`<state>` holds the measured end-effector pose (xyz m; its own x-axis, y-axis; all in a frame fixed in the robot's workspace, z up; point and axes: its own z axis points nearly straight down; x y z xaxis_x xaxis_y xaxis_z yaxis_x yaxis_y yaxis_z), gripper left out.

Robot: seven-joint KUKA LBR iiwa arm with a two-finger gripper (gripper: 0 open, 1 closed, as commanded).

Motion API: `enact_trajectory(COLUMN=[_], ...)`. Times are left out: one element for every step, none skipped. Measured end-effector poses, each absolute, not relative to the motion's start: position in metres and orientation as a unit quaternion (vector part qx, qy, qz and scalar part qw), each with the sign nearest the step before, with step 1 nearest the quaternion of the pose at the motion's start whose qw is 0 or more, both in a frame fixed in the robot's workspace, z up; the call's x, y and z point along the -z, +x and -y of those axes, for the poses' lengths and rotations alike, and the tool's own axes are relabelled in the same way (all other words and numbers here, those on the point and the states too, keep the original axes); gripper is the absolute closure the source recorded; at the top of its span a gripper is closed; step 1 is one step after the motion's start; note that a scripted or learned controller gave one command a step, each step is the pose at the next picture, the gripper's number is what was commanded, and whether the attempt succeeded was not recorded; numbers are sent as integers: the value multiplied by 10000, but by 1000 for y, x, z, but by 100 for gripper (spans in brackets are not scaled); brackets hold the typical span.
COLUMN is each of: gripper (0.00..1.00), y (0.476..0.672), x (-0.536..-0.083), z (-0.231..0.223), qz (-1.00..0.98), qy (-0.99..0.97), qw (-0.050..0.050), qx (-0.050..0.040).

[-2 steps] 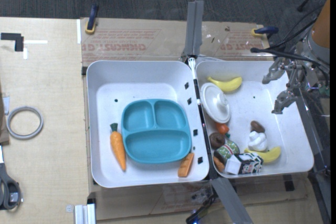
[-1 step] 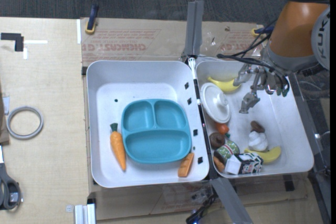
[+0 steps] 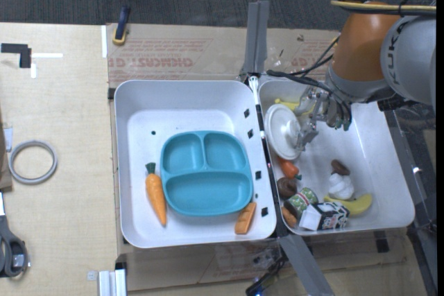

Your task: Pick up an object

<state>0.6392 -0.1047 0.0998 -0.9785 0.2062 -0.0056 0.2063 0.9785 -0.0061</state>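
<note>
The claw is hanging low over the upper left part of the right bin, with the grey arm reaching in from the right side of the view. Just to the claw's left, a round white plate is standing tilted against the bin's left wall, its face turned toward the claw. The metal tips seem to be touching or nearly touching the plate's right edge, but whether the plate's rim is sitting between them is not clear; I cannot tell if the claw is released or clenched.

That is the relation the next move is turning on: the nearest thing is lying directly leftward of the claw, almost on edge, so any grip would probably have to be pinching the thin rim rather than closing over a body from above.

The other candidates are lying lower in the same bin, well apart from the claw toward the near wall: a small orange-red piece, a brown piece, a white lump, a banana, a green can and a small black-and-white carton.

The left bin is holding a blue divided plate, a toy carrot beside it and an orange piece.
</note>
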Motion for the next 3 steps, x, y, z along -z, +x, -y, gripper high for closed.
enact_trajectory(gripper=[0,0,0], y=[622,601,535], x=[-187,-103,-92], z=[181,157,216], qz=[-9879,-9816,-9821], qy=[1551,1911,1882], qw=[25,13,12], qx=[6,4,3])
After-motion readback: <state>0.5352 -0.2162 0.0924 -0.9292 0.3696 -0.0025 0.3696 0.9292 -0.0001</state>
